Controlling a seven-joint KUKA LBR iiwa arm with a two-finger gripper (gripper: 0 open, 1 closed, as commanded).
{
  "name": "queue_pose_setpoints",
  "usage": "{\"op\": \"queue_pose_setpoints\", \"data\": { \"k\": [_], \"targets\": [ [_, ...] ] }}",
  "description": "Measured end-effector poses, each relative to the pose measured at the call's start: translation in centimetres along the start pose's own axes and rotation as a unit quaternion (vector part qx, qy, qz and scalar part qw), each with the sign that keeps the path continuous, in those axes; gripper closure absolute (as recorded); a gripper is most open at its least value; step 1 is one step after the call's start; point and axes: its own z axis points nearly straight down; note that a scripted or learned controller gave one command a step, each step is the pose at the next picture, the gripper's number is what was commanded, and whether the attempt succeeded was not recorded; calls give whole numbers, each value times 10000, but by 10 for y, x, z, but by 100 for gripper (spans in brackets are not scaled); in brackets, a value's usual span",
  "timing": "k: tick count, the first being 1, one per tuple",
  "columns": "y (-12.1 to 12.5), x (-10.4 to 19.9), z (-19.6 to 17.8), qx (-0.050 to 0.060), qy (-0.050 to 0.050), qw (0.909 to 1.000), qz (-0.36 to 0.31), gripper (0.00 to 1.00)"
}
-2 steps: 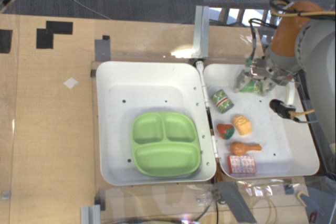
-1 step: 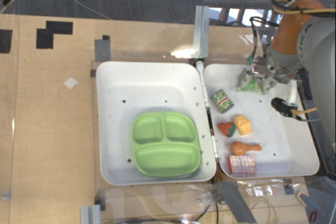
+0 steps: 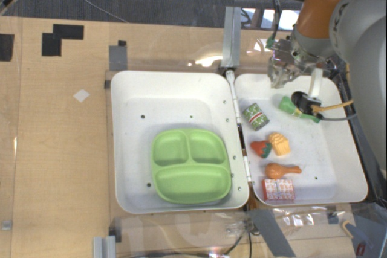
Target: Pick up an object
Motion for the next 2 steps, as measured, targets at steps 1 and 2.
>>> {"op": "queue_pose_setpoints", "data": {
  "k": [1,2],
  "targets": [
    [17,-88,92,-5,-6,9995,328,100],
    [-16,66,1,9,-1,9905,1377,100]
  ]
}}
